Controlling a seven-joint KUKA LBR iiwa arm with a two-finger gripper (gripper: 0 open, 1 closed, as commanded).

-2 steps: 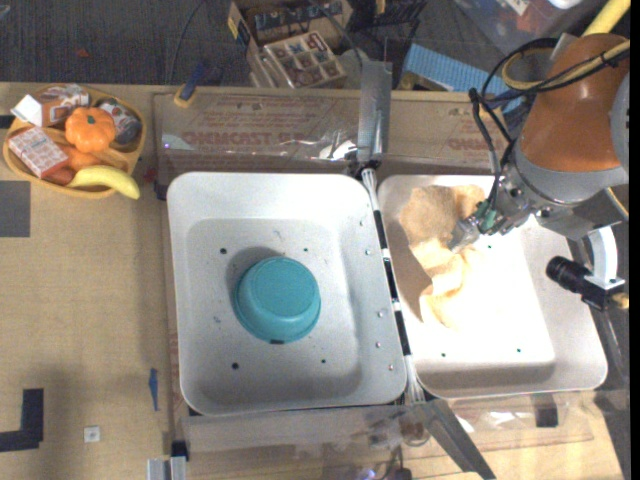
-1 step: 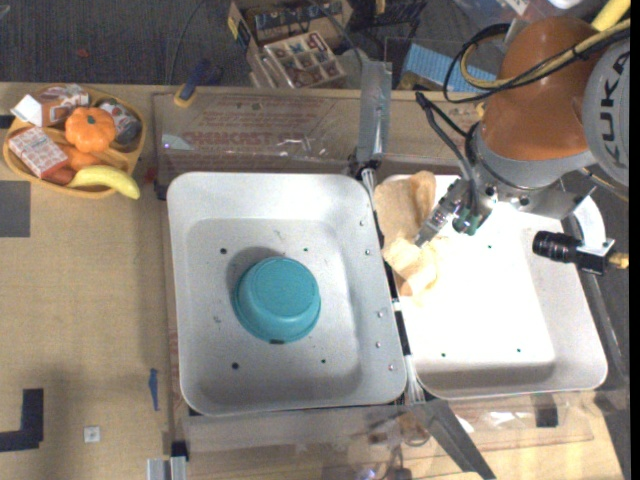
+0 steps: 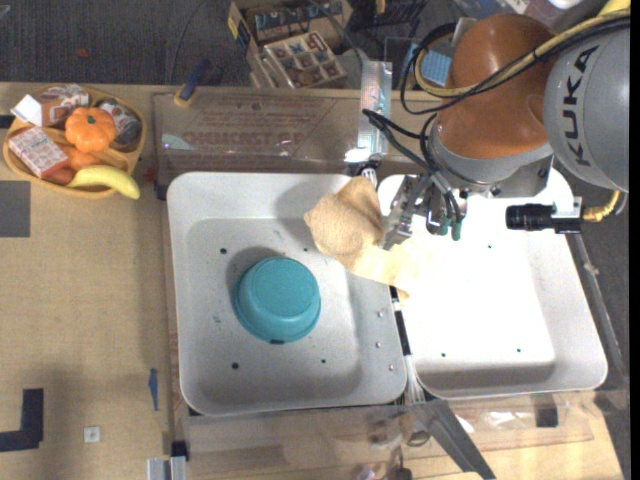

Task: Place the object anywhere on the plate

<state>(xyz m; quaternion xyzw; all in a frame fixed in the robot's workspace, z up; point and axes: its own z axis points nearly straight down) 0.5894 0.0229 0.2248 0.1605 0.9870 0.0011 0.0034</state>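
My pincer (image 3: 400, 218) hangs over the seam between the two white bins, its metal fingers (image 3: 398, 211) pointing down at the right edge of a tan cloth (image 3: 345, 223). The cloth is crumpled and bunched high, and it drapes from the upper right corner of the left bin (image 3: 200, 368) across the shared rim, with a paler flap reaching a little way into the right bin (image 3: 520, 358). My fingers stand close together and touch the cloth's edge, pinching a fold of the fabric between them as far as I can make out, though the tips are partly buried in it.

Taking the cloth as my landmark: the teal plate (image 3: 278, 299), a round upturned dish, sits below and to the left of it, near but not touching, on the floor of the left bin. My orange wrist band (image 3: 495, 78) and grey arm rise above and to the right of the cloth. A clear plastic box (image 3: 255, 128) lies just above the cloth beyond the bin's rim. Well off to the cloth's upper left, on the wooden tabletop (image 3: 80, 318), stands a basket of toy food (image 3: 70, 143) with a banana and a small pumpkin.
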